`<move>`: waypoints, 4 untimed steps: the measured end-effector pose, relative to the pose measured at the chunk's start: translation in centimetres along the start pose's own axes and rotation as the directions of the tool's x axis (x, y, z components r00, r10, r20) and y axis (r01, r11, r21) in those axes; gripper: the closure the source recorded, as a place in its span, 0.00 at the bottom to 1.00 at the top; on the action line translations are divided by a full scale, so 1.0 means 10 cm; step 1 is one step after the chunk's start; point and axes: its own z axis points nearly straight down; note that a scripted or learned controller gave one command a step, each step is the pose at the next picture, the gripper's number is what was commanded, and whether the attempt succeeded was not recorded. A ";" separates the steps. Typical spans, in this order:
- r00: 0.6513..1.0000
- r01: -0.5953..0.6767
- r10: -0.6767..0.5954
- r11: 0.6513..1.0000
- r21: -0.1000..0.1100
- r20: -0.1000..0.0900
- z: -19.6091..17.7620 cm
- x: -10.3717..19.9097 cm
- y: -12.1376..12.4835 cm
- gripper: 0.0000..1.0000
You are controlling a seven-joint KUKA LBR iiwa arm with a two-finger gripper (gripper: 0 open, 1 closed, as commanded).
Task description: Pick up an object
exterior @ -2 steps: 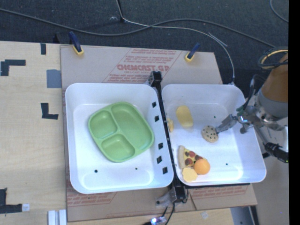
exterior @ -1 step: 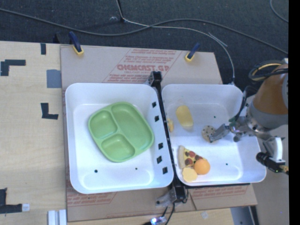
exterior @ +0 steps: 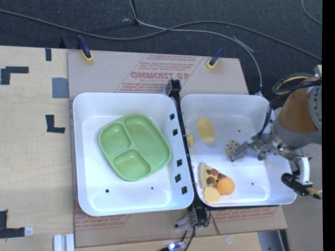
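Orange ball (exterior: 226, 186) beside pizza slice (exterior: 210, 175), right bin (exterior: 261, 192); hand (exterior: 235, 151) above, grip unclear.

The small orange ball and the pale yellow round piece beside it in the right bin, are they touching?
Touching. The camera view shows the small orange ball pressed against the pale yellow round piece, no white bin floor between them.

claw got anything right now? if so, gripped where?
Cannot tell. The claw is low in the right bin, clear of the yellow piece and the pizza slice; its tip is too small to read.
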 end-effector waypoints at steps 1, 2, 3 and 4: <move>1.000 0.000 0.000 1.000 -0.004 0.001 -0.12 0.00 0.01 1.00; 1.000 0.000 0.000 1.000 -0.003 -0.001 -0.61 0.00 0.12 1.00; 1.000 0.000 0.000 1.000 -0.003 -0.001 -1.04 -0.05 0.13 1.00; 1.000 0.000 0.000 1.000 -0.006 0.000 -1.68 -0.02 0.13 1.00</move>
